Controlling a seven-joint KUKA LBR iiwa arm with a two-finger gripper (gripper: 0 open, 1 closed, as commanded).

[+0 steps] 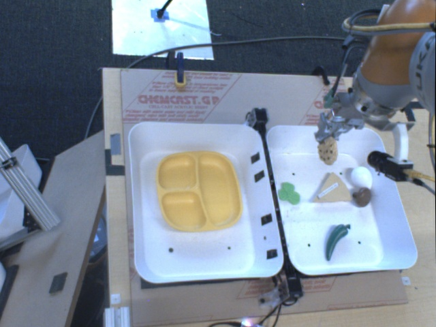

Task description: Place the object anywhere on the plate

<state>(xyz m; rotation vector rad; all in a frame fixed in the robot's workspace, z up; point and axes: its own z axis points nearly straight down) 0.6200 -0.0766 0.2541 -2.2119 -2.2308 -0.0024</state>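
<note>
Looking down at a slant on my bench point(204, 94), a wide board that fills most of the frame, I see two shallow white bins lying side by side on it. The left bin point(146, 182) sits at the centre of the frame and the right bin point(388, 251) at centre right, their inner rims touching.

My arm point(398, 39), grey with an orange band, enters at the upper right of the frame and bends down toward the upper part of the right bin. In the left bin rests a yellow plate point(199, 190) with three compartments.

My pincer point(330, 131) hangs over the upper part of the right bin, and a speckled cookie point(328, 150) sits between its fingertips, pinched and hanging just beneath them. The cookie is well apart from the plate, which lies to its lower left.

Lower in the right bin lie a pale cheese wedge point(330, 188), a dark green pepper point(336, 240) near the lower edge, a green leafy piece point(289, 193) beside the inner rim, a white egg point(360, 177) and, touching it below, a small brown mushroom point(361, 197).
</note>
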